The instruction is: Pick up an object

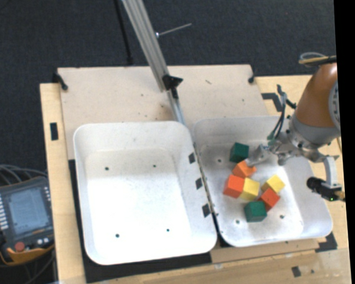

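Note:
Several small blocks lie in the right bin (225, 132): a green cube (239, 151) at the top, an orange block (245, 169) below it, a larger orange cube (233, 186), two yellow blocks (251, 188) (276, 183), a red block (269, 197) and a dark green block (255, 211). My gripper (255, 158) reaches in from the right and sits low over the cluster, just above the small orange block and right of the green cube. Nothing shows held between its tips.
The left bin (138, 192) is beside it, across a dividing rim with black clips (199, 182). A metal pole (151, 47) slants over the bench at the back. A teach pendant (23, 217) lies at the far left, off the bench.

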{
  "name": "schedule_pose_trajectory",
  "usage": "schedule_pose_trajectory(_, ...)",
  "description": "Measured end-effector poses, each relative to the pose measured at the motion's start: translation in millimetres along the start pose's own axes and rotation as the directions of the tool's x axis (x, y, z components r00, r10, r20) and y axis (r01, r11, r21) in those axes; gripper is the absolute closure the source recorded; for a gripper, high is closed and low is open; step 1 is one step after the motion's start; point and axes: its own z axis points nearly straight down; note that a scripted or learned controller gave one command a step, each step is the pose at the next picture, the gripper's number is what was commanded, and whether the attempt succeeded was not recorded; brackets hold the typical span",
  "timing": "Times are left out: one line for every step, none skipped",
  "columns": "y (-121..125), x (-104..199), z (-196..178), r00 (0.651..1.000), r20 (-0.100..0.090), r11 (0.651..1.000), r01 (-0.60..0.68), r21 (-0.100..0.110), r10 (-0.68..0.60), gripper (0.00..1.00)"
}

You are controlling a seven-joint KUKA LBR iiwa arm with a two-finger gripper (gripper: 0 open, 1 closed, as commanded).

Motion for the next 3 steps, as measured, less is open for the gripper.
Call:
schedule_pose_trajectory(1, 0, -9, 1.000, -0.001, 1.000, -0.003, -0.003, 0.003, 1.00)
schedule_pose_trajectory(4, 2, -54, 1.000, -0.003, 1.000, 0.001, 0.014, -0.001, 1.00)
schedule_pose_trajectory(7, 7, -113, 1.000, -0.003, 1.000, 0.003, 0.012, -0.003, 1.00)
